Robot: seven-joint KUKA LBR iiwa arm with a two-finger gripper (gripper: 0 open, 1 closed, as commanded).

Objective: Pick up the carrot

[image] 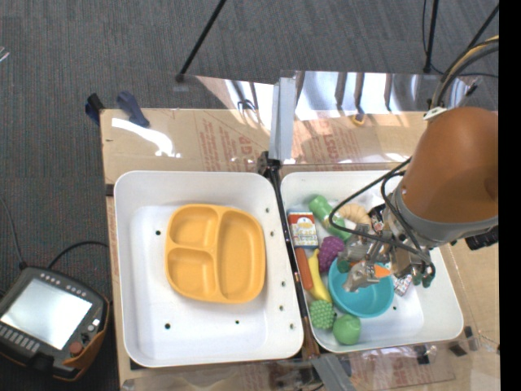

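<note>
From the camera view, my end effector (pixel 370 269) hangs low in the right bin (pixel 444 320), right over the teal bowl (pixel 364 301). Its metal fingers are crowded with cables and glare, and I cannot tell whether they stand apart or together. A small orange piece shows just beside my fingertips, at the bowl's rim; I cannot tell what it is or whether I am touching it.

The carrot (pixel 304 265) lies to the left of my end effector, a thin orange stick along the bin's left wall, next to a yellow banana (pixel 317 277). It is not between my fingers. Between it and me sits a bunch of purple grapes (pixel 330 251). Beyond those, farther from the camera, are a small carton (pixel 303 228), a green vegetable (pixel 320 207) and a pale croissant (pixel 355 213). Nearer the camera than the bowl are a bumpy green fruit (pixel 321 314) and a smooth green one (pixel 347 329).

Room is tight on my left, where the toys pack against each other. The bin's right half, under my wrist, has bare floor. Well to the left, the other bin (pixel 138 210) holds a yellow divided plate (pixel 216 252) with white floor around it. Both bins rest on the counter (pixel 195 141).
</note>
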